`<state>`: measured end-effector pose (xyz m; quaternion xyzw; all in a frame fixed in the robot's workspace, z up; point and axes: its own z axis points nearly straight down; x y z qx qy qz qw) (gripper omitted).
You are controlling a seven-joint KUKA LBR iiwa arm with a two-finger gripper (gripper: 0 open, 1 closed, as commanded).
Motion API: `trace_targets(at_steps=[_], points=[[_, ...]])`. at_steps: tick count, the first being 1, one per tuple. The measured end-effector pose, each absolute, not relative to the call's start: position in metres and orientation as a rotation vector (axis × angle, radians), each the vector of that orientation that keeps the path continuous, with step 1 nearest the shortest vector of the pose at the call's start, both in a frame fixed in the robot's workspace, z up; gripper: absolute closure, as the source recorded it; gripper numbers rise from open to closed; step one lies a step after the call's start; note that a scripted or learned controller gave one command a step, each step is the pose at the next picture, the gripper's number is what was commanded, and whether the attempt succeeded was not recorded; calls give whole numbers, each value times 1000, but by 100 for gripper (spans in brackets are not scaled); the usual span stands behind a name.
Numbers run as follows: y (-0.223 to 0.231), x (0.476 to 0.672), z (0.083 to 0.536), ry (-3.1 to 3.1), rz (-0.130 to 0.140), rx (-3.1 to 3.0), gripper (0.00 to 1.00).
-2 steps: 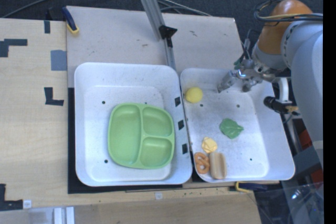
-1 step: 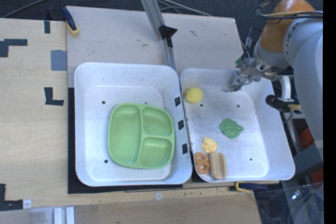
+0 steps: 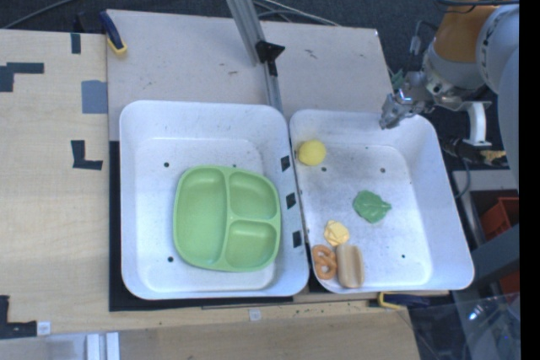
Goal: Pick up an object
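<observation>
Gripper (image 3: 393, 115) sits over the far right corner of the right bin (image 3: 439, 173), at or just above the rim. Too small and dark to read how it is set; cannot tell whether it is released or clenched. Nothing visible in it.

Candidates, all placed relative to the right bin:
- yellow ball (image 3: 311, 153), far left part of the floor, near the wall shared with the left bin (image 3: 135, 181).
- green leaf-shaped piece (image 3: 371, 206), mid floor, apart from the rest.
- small yellow piece (image 3: 336, 232), near left area, just beside the two below.
- pretzel (image 3: 323, 261) and bread-roll item (image 3: 349, 265), near left corner, side by side and apparently touching.

Left bin carries a green divided plate (image 3: 228, 217), lying flat.

Progress, by judgement: nothing lifted yet. Every object rests on a bin floor, and the gripper is well apart from all of them. Left to do: choose a target, move inward over it, descend, close, raise. The lone leaf piece or the ball look least crowded.
</observation>
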<state>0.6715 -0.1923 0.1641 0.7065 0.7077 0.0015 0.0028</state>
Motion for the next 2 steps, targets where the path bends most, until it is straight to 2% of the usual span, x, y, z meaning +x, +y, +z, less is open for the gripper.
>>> trace_targets(at_steps=[2], points=[[-196, 679, 264, 2220, 5, 2216, 100]])
